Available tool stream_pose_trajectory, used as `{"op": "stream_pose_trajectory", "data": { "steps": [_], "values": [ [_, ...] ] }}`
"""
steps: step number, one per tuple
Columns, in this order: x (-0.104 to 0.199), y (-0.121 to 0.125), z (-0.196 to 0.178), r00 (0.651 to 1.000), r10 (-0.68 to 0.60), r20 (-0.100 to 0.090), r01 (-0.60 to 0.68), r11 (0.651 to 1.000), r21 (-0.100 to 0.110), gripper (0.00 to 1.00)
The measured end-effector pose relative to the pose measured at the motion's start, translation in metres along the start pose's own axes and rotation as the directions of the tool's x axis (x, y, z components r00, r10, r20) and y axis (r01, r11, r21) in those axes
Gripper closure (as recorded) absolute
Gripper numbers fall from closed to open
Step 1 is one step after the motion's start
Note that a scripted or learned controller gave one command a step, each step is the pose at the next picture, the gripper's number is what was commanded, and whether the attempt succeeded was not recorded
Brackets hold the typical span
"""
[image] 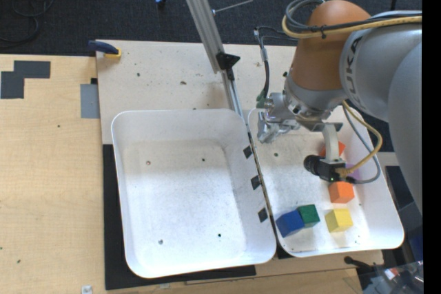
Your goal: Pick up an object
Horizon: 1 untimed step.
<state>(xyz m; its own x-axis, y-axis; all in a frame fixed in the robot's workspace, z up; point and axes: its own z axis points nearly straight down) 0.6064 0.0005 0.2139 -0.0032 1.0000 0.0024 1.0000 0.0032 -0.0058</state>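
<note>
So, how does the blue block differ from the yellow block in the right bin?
The blue block is blue and touches the green block; the yellow block is yellow and stands apart from it. The blue block lies nearer the divider between the bins, the yellow block nearer the orange block. Both look like similar small cubes.
</note>
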Motion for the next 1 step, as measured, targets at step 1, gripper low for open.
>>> {"op": "stream_pose_trajectory", "data": {
  "steps": [1],
  "values": [
    [0.0528, -0.0065, -0.0148, 1.000, -0.001, 0.000, 0.001, 1.000, -0.004, 1.00]
  ]
}}
